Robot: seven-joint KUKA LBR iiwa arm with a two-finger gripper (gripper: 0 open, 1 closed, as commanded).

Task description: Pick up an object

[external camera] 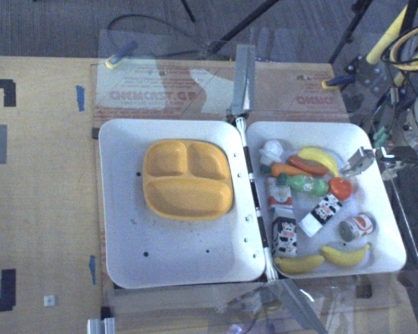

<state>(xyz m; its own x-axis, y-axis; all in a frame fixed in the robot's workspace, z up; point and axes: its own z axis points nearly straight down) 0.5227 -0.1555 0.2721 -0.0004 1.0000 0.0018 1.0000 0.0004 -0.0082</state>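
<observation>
- Hovering over the right bin (pixel 397 245) at its far right rim, the gripper (pixel 357 161) sat just beside the yellow banana (pixel 319 158); whether its claw was apart or together, I could not tell
- The banana looked light, stiff and smooth, likely slippery; gripping across its curved middle seemed safest

Arm (pixel 404 145) cut off by right edge; claw (pixel 358 160) fingers too small to judge.

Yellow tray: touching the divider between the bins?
Apart. The camera view shows bare white bin floor between the yellow tray and the divider along the tray's whole right edge.
</observation>
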